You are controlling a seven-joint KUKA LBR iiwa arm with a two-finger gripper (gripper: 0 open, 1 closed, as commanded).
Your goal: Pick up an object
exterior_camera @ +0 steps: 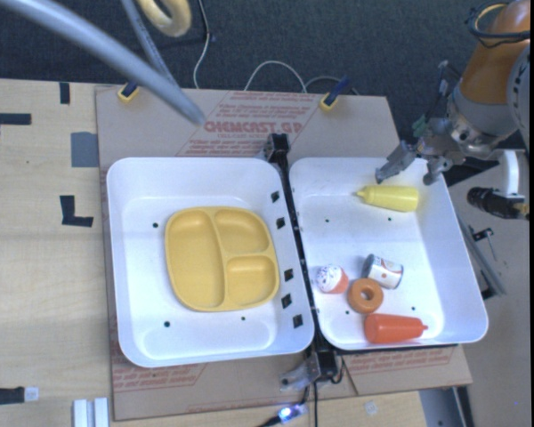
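My gripper (411, 165) hangs over the far right corner of the right bin (445, 238), its two fingers spread open with nothing between them. Just below it a yellow bottle (389, 197) lies on its side, pointing left. Nearer the front of that bin sit a small white and orange ball-like toy (329, 279), a small silver can (384, 271), an orange ring (367, 295) and an orange-red carrot-like piece (394, 329). In the left bin (133, 238) lies a yellow divided plate (221, 258).
A black divider (289, 238) runs between the two bins. The bins rest on a cardboard sheet (249, 123). Grey poles (98, 38) cross the upper left. The arm's orange band (497, 56) is at the upper right.
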